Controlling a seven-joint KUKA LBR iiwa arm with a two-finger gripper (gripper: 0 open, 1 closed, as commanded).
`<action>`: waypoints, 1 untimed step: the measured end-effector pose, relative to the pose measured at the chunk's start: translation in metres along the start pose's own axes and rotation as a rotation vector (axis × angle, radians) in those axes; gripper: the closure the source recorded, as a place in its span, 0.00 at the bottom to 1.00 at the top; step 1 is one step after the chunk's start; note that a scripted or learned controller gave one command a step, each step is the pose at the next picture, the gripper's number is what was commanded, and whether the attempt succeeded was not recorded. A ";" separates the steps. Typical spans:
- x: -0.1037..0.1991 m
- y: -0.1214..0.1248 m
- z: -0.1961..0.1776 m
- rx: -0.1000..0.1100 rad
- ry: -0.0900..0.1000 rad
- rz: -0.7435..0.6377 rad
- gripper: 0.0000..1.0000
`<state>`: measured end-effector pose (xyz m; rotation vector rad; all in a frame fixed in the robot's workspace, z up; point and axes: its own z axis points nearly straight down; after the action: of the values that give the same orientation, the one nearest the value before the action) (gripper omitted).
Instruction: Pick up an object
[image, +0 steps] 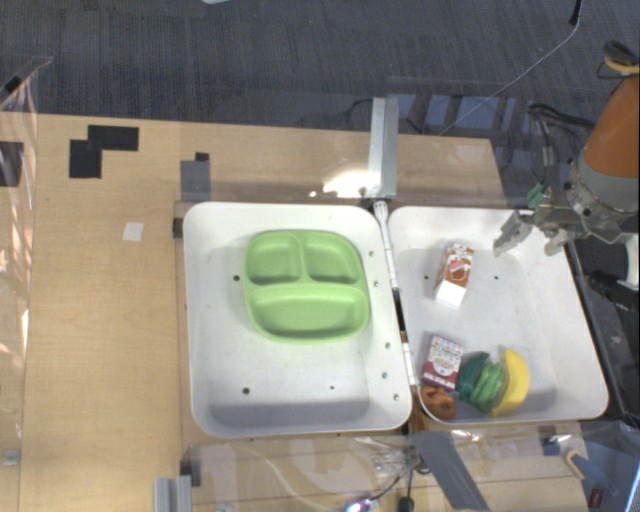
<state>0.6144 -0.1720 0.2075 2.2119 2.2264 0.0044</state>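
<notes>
My gripper (531, 238) hangs over the far right part of the right bin (560, 330), open, with nothing between its fingers. A small white and red carton (455, 275) lies to its left and a little nearer, apart from it. At the bin's near edge a red packet (442, 362), a green toy vegetable (484, 381), a yellow banana (516, 379) and a brown-orange piece (438, 402) sit bunched together.
A green divided plate (305, 283) lies in the middle of the left bin (215, 400). A metal divider (385, 150) stands behind the seam between the bins. Cables and the arm's orange band (612, 135) fill the far right.
</notes>
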 end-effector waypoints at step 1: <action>0.041 0.022 0.102 -0.005 0.000 0.074 0.00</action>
<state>0.6371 -0.1306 0.1054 2.2899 2.1404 0.0098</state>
